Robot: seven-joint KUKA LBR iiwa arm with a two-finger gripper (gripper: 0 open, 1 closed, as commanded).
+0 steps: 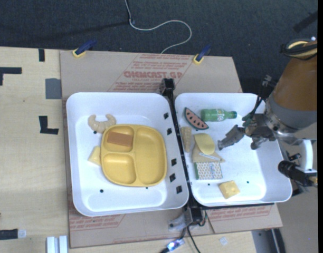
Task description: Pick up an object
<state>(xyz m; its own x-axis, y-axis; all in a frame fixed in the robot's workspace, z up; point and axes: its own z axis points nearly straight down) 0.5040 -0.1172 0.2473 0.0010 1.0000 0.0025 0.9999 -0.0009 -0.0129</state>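
Observation:
The right bin (256,181) holds a watermelon slice (196,118), a green bottle (218,114), a pale yellow piece (205,143), a patterned cracker (208,170), a beige stick (187,138) and a yellow cheese cube (228,188). My gripper (241,140) hangs over the middle of this bin, just right of the pale yellow piece and below the bottle. Its two dark fingers are spread apart and open, with nothing between them.
In the left bin (82,194) sits a yellow divided plate (138,159) with a brown toast slice (119,137) in one compartment. A croissant (101,122) and a cheese wedge (94,155) lie beside the plate. The arm's grey body covers the right bin's right edge.

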